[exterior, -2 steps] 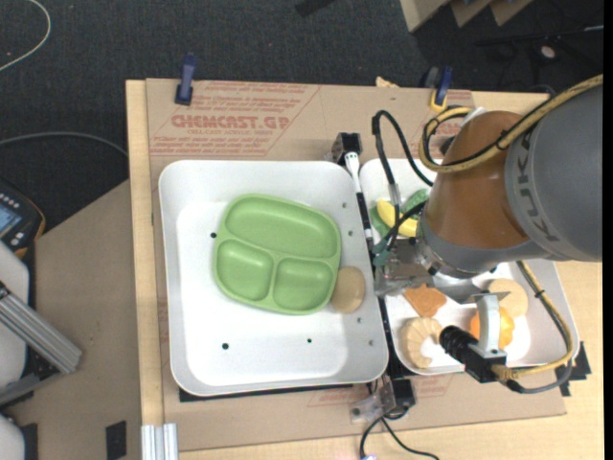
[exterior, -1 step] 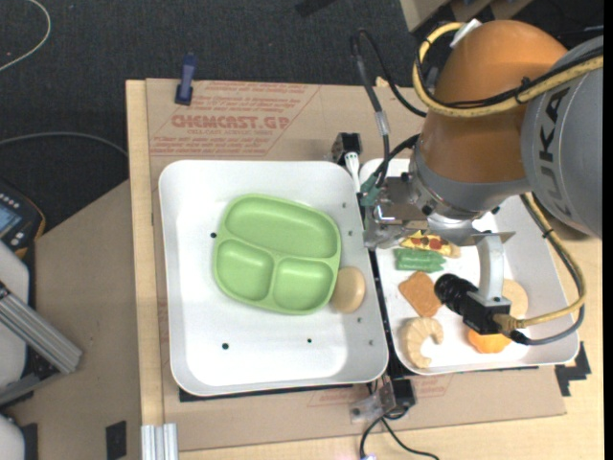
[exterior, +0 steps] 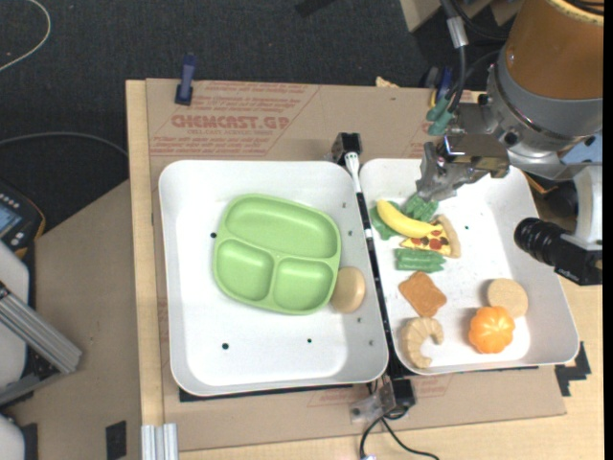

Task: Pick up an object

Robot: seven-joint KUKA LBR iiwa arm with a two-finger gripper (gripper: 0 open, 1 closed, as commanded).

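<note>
My gripper (exterior: 437, 178) hangs over the back left part of the right bin (exterior: 546, 257). Just below its tip lies a small dark green leafy piece (exterior: 419, 206), touching or almost touching it; I cannot tell which. Next to that piece are a yellow banana (exterior: 398, 221) and a pizza slice (exterior: 439, 237). Further forward lie a green pea pod (exterior: 420, 259), a brown cracker (exterior: 422, 293), a croissant (exterior: 422, 339), an orange (exterior: 491, 330) and a tan round cookie (exterior: 507, 295).
The left bin (exterior: 192, 286) holds a light green divided plate (exterior: 276, 253) and a tan egg-shaped piece (exterior: 349, 288) against its right wall. A black rod (exterior: 365, 228) runs along the seam between the bins. The arm's grey body (exterior: 546, 94) looms over the right bin's back corner.
</note>
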